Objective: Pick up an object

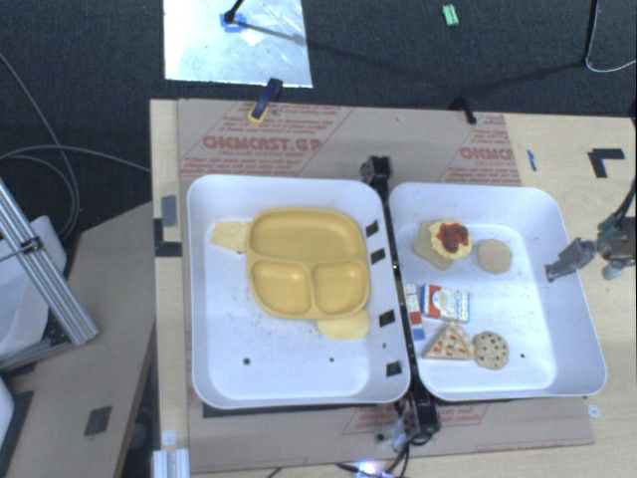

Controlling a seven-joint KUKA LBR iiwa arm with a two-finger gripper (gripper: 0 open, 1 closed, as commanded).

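The desk is a pale board printed with red lettering, set over dark carpet, with a shiny metal sheet lying beyond its far edge. Two shallow white plastic bins sit on it side by side, touching along a black hinge line. The left bin holds a yellow divided tray, three-compartment, rounded, its long axis running across the view. The right bin holds small toy foods: a bun topped with red, a round tan biscuit, a small carton lying flat with its long side across the bin, a pizza wedge with its tip pointing toward the far side, and a speckled cookie. The grey end effector hovers over the right bin's right rim, clear of the foods; whether its tips are spread, I cannot tell.
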